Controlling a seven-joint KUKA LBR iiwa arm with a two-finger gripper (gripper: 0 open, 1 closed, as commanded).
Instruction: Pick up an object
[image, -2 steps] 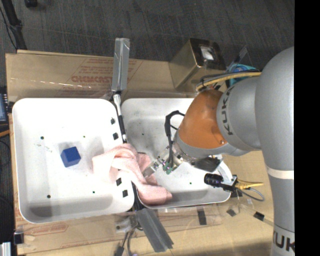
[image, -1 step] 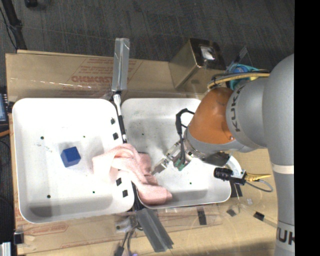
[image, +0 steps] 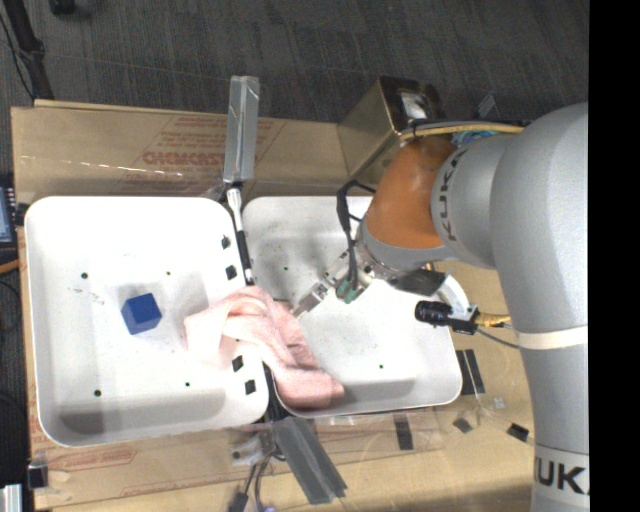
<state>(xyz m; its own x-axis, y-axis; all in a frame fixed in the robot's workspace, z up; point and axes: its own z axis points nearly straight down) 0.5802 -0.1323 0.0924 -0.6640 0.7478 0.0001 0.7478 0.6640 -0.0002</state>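
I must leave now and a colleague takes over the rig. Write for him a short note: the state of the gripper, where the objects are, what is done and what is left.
Gripper: low over the right bin, near its left side, close to the pink cloth. Nothing visible between its fingers; whether they are open or shut cannot be told from this view.
Objects: the pink cloth is draped over the divide between the two bins, part in each. A blue cube sits in the left bin, apart from the cloth.
Done: nothing is lifted; both objects rest in the bins.
Left: grasp one object, probably the cloth since it is nearest, and raise it.
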